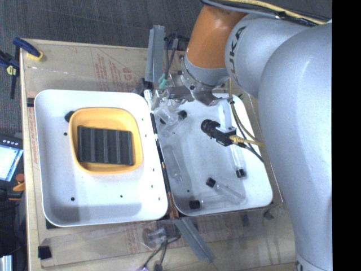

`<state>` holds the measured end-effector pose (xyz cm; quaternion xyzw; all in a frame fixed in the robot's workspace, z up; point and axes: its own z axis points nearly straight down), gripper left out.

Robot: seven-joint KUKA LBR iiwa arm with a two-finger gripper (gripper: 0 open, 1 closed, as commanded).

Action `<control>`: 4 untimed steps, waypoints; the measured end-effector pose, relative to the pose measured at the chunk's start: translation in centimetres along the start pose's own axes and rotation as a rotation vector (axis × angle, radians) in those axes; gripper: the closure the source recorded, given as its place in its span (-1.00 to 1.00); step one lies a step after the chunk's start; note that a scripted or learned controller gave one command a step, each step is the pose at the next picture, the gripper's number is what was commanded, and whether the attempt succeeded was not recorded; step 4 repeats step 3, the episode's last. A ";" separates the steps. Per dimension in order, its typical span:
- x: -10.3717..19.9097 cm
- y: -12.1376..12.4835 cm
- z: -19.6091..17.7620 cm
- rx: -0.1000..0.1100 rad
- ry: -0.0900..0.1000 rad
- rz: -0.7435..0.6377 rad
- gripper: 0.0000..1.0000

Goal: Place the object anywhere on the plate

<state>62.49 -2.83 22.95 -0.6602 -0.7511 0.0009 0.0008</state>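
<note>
Gripper (163, 103): low at the right bin's (256, 193) far left corner; finger state can't be told.
Object: perhaps the clear tube (225, 189) near that bin's front edge.
Plate (105, 139): yellow, in the left bin (56, 196).

Two shallow white bins sit side by side on a bench of pale board with red print. The left bin (96, 208) fills the frame's left half and carries a yellow plate (105, 117) with a dark ribbed centre, set toward its upper part. The right bin (256, 193) lies at centre frame, just beside the left one. The grey arm (287, 89) with its orange band (211, 27) comes in from the right and covers the right bin's upper end. The gripper (169, 97) is low over that bin's upper left corner, near the wall between the bins. Clear tubes with black caps (225, 189) lie scattered on the right bin's floor. A blue clamp (27, 48) grips the board's upper left corner.
</note>
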 end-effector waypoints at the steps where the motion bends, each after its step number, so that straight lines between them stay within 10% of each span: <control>1: 2.4 1.0 -2.1 -0.001 -0.001 -0.242 1.00; 2: 2.2 -0.1 3.9 0.003 0.001 -0.467 1.00; 3: 2.2 -0.1 3.9 0.003 0.000 -0.466 -1.00; 4: 2.2 -0.1 3.9 0.003 0.000 -0.466 -1.00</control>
